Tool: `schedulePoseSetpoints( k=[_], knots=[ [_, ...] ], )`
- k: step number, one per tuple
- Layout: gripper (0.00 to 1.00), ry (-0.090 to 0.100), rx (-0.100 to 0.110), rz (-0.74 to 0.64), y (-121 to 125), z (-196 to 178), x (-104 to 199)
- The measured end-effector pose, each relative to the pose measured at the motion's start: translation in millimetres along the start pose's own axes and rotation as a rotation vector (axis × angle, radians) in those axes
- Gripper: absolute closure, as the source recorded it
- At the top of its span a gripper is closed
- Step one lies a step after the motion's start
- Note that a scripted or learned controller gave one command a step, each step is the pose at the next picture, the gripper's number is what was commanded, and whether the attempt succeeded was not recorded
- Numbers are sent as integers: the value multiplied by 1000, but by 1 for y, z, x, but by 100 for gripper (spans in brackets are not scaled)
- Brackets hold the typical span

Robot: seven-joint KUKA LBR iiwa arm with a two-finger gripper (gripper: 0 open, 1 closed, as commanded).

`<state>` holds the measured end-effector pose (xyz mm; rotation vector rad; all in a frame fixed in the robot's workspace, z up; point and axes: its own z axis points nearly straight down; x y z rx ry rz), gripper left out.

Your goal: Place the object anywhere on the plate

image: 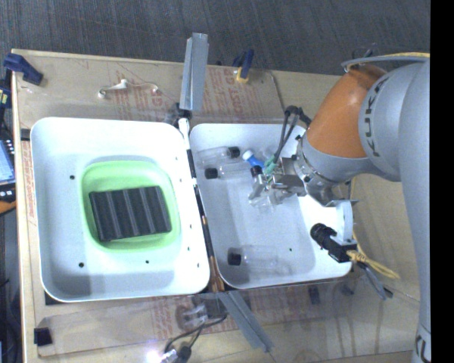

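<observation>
Grey KUKA arm (397, 119), smooth rounded casing, black lettering at its 3 o'clock edge (partly cut off). Glossy orange band (342, 116) toward 9 o'clock. Black cables (290, 127) loop off the wrist; metal gripper (266, 184) hardware, small blue and green bits.

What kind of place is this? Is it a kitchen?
Probably a robot lab or workshop, not a kitchen. A big grey and orange robot arm reaches over two white bins on a wooden bench, with clamps and loose cables around.
</observation>
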<state>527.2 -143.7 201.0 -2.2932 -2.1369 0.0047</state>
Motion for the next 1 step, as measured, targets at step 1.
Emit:
schedulePoseSetpoints(
  k=[1],
  knots=[
    [0, 0, 0, 0, 0, 0, 0]
  ],
)
